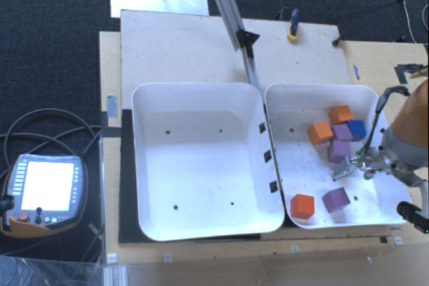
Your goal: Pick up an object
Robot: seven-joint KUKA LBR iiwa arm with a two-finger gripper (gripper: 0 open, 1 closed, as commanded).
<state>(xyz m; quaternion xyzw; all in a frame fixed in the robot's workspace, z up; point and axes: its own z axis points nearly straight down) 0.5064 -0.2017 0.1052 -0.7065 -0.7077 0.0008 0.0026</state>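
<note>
Two white bins sit side by side on your bench. Your blocks are all in the right bin [295,100]. The left bin [144,144] is next to it, and their walls touch in the middle.

Look at the far part of the right bin. A bunch of blocks sits close together there. You have an orange block [340,114] at the far end, a blue block [356,129] just to its right, and a purple block [342,132] between them and a bit nearer. Another orange block [320,132] sits to the left of that bunch. One more purple block [338,150] sits just near of them.

Two blocks sit apart at the near side of the bin. One is an orange block [302,205] by the near left corner. The other is a purple block [336,199] to its right.

Your arm [410,137] comes in from the right. Your gripper [343,169] hangs low over the right bin, just near of the middle purple block. Its metal tip points left. You cannot tell if it is wide or closed, and no block shows in its grip.

On the floor at the left lies a control pad [41,194] with a bright screen.
</note>
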